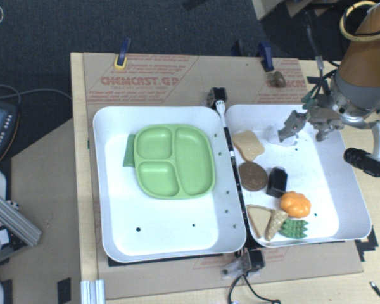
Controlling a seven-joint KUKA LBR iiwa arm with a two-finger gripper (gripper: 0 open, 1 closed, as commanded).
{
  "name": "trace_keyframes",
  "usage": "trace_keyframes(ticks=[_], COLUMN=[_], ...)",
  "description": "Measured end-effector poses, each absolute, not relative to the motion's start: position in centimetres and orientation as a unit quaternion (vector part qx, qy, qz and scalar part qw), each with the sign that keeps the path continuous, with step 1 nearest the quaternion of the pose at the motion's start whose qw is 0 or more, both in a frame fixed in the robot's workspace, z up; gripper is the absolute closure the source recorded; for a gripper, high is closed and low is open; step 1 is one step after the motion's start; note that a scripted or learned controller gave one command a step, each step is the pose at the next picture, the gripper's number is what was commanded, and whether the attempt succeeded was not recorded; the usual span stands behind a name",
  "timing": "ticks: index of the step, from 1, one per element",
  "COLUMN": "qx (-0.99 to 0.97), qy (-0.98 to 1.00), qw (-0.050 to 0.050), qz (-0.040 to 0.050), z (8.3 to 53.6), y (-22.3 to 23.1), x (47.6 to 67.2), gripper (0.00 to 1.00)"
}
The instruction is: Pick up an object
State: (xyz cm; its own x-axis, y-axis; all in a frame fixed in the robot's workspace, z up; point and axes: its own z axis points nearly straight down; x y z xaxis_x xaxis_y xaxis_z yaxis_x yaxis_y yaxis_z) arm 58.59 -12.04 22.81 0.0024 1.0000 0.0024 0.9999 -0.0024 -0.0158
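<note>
Fingers [296, 126] spread, nothing between, over right white bin [342, 189]. Tan plastic bread slice [248, 145] just left-below fingers; likely light, stiff, slick — pinch across thin edges.

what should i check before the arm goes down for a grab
1. Tool over the right bin: ok, it sits above the bin's far part.
2. Tool holds nothing: ok, no item is seen between its fingers.
3. Target under the tool: not ok, bare white floor lies below it; the tan slice is the nearest item, off to the view's left.
4. Items apart enough to grab: not ok for the near corner, where the orange fruit, green piece and corn cob crowd together; the black block and brown disc sit close too.
5. Finger opening: cannot tell.
6. Left bin: ok, the green divided tray lies flat, away from the arm.
</note>
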Motion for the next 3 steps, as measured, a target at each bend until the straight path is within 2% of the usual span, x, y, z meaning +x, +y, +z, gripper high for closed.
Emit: trace_keyframes(ticks=[1, 3], qx=[-0.707, -0.707], qy=[-0.707, -0.707], qw=[0.001, 0.003], qz=[0.0002, 0.0013], z=[23.6, 11.3], y=[-12.0, -12.3], x=[58.8, 58.4], gripper=[0.00, 0.00])
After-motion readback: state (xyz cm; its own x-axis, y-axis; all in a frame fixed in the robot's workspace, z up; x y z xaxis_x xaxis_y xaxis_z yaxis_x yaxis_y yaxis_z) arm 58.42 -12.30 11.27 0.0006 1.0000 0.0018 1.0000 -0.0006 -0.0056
